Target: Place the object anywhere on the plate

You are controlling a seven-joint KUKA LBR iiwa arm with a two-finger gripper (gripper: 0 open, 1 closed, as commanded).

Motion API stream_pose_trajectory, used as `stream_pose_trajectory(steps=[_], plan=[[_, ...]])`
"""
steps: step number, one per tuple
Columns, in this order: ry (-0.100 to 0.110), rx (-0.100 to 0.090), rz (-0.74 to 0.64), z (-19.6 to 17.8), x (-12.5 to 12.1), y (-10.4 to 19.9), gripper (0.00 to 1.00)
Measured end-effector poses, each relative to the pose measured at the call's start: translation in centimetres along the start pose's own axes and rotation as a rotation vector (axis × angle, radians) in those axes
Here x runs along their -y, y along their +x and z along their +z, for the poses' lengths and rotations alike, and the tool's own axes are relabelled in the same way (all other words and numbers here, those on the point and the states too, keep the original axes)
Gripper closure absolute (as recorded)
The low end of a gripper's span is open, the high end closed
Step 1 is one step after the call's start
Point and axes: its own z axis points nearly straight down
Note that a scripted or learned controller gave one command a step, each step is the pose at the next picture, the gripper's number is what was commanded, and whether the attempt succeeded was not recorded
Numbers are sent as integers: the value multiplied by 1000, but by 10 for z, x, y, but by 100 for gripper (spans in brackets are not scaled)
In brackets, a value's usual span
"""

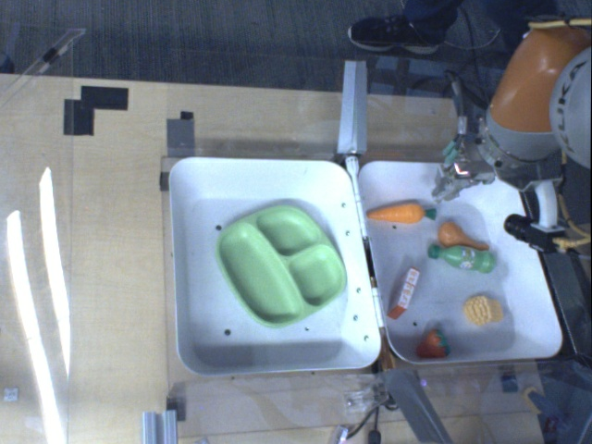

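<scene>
Hand [450,185] above right bin [546,336], carrot [400,214], bottle [462,259], green plate [280,264] apart

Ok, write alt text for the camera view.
A green divided plate sits in the left bin; the gripper hovers over the right bin, which holds a carrot, green bottle and other toy foods.
</scene>
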Motion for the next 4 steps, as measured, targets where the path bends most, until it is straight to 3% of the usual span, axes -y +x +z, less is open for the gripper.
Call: stream_pose_trajectory(steps=[1,2,3,4], plan=[[1,2,65,-12,75,-25,100],[2,3,279,-21,153,-72,100],[4,1,237,22,102,5,100],[3,1,387,-45,138,74,100]])
